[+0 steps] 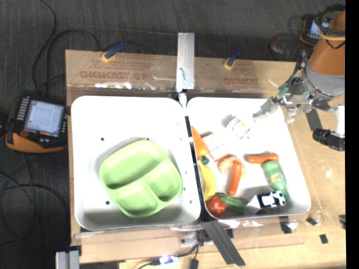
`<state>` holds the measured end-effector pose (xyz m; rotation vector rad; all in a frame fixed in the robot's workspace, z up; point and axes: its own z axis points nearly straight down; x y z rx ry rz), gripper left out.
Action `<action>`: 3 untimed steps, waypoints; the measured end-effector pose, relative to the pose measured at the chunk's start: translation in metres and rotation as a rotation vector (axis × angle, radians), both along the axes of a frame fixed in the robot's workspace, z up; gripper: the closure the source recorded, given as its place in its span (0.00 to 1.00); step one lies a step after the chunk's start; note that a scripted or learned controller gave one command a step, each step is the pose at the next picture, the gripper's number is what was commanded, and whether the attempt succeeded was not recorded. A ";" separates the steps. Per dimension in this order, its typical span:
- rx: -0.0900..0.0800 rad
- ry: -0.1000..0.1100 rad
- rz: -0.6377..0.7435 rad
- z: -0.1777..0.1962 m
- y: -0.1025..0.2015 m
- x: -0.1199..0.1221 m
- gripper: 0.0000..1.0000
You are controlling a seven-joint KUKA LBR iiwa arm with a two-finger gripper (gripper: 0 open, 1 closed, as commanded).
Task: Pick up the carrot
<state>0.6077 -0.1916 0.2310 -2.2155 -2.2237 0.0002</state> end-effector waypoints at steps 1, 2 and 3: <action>0.001 0.001 0.142 -0.082 0.059 -0.049 0.00; 0.000 0.000 0.404 -0.135 0.088 -0.042 0.00; 0.006 -0.001 0.404 -0.126 0.090 -0.042 1.00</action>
